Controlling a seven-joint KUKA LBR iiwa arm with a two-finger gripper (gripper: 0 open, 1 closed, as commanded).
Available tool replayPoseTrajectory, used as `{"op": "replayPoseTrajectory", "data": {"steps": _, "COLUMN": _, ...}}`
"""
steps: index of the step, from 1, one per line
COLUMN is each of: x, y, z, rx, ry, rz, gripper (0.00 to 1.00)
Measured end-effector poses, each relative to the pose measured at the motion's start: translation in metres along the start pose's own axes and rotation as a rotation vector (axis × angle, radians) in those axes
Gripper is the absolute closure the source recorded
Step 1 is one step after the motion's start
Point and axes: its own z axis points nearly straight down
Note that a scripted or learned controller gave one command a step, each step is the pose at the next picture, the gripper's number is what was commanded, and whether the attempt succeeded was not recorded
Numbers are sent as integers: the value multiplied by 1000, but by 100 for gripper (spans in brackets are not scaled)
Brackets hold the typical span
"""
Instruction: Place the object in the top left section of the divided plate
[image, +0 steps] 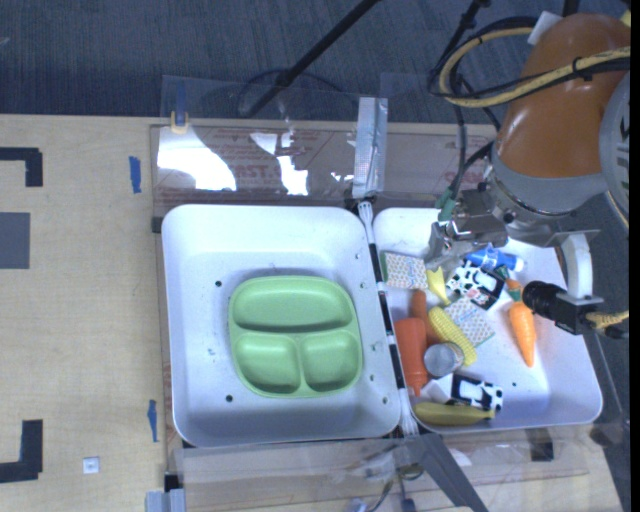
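The green divided plate (233, 318) lies in the left bin (190, 250), with one long section at the back and two smaller ones at the front, all bare. My gripper (452, 238) hangs over the back left part of the right bin (575, 400), above a heap of toy food. Just under it sit a yellow piece (437, 284) and a black-and-white cow-patterned toy (474, 286). Nothing can be seen held in the gripper.
The right bin also holds an orange carrot (522, 332), a red-orange cylinder (410, 348), a corn cob (452, 332), a silver can (440, 359), a banana (448, 413), a blue bottle (496, 260) and checkered cloths (404, 268). A black part of the arm (548, 299) overhangs the carrot.
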Motion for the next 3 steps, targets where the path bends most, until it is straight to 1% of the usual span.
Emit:
{"op": "replayPoseTrajectory", "data": {"steps": 1, "x": -84, "y": 3, "z": 33, "rx": 4, "ry": 1, "rz": 442, "gripper": 100}}
{"op": "replayPoseTrajectory", "data": {"steps": 2, "x": -59, "y": -58, "z": 135, "rx": 4, "ry": 1, "rz": 464, "gripper": 100}}
{"op": "replayPoseTrajectory", "data": {"steps": 3, "x": -106, "y": -57, "z": 175, "rx": 5, "ry": 3, "rz": 392, "gripper": 100}}
